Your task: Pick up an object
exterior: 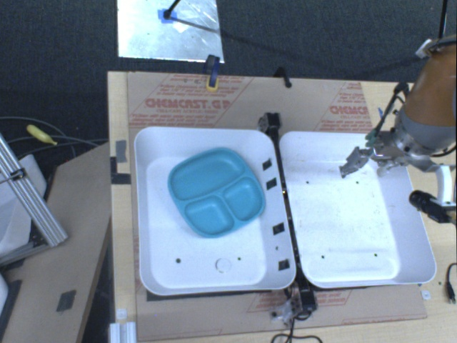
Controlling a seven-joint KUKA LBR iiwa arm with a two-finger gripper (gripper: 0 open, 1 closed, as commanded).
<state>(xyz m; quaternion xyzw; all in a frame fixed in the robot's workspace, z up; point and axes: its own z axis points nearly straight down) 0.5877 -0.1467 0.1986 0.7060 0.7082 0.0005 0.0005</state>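
Desk (235,95), cardboard-covered with red lettering, carrying two shallow white bins side by side, joined along a dark seam with black clips.

Left bin (153,191): holds one blue divided plate (216,190), three compartments, lying flat near the bin's middle, tilted at an angle to the bin walls. A small clear ring (223,265) lies on the bin floor near the front wall, apart from the plate.

Right bin (357,220): white floor with small dark dots.

Arm (432,102): grey with orange band, entering from the right, over the right bin's upper right corner.

Gripper (355,161): grey, pointing leftward and down, over the upper part of the right bin, well apart from the blue divided plate. Whether its fingers are spread or closed cannot be told; nothing is seen between them.

Beyond the desk's far edge: a shiny metal sheet (168,23) on dark carpet. A yellow-and-blue clamp (212,73) sits at the desk's far edge.
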